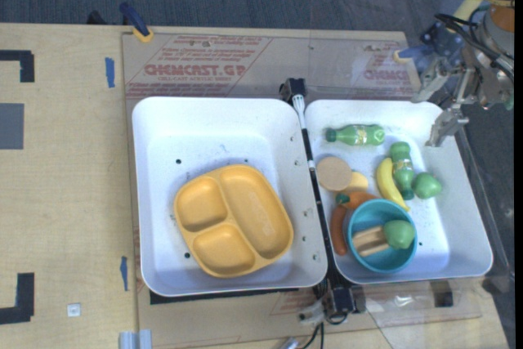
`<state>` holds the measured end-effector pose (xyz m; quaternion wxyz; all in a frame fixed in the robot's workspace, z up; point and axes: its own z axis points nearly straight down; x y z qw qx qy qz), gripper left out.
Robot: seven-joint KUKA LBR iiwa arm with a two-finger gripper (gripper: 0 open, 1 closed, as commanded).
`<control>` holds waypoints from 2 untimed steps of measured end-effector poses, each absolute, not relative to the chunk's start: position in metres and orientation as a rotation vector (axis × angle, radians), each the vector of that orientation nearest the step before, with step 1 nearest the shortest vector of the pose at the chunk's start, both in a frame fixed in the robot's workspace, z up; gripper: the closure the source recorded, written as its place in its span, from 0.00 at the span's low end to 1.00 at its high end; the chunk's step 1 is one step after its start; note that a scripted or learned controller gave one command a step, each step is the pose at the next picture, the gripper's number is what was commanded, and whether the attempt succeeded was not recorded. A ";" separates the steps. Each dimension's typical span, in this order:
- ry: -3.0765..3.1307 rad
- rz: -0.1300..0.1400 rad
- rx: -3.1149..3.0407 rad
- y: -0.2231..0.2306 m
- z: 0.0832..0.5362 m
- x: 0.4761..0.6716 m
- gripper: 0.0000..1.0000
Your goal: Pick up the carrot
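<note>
My pincer (444, 129) hangs over the white bin's (470, 208) far corner, grip state unclear; the slim orange carrot (338, 228) lies well away, beside the blue bowl (381, 237).

- The 2 bins, left (155, 176) and right (466, 233), are white.
- The divided plate (234, 219) is yellow-orange.
- The bowl (368, 218) is teal, holding a green fruit (399, 234) and a tan block (369, 241).
- The carrot (338, 230) is orange-red.
- The banana (389, 183) is yellow.
- The bottle (356, 135) is green with a pale label.
- The round disc (333, 173) is tan.
- The cardboard (245, 61) is brown with red lettering.
- The bench top (65, 176) is pale wood with blue tape marks.
</note>
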<state>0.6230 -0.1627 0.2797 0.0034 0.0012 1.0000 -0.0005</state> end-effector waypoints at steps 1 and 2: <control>3.144 0.007 -0.065 -0.096 0.180 0.603 0.00; 3.127 -0.002 0.035 -0.096 0.096 0.537 0.00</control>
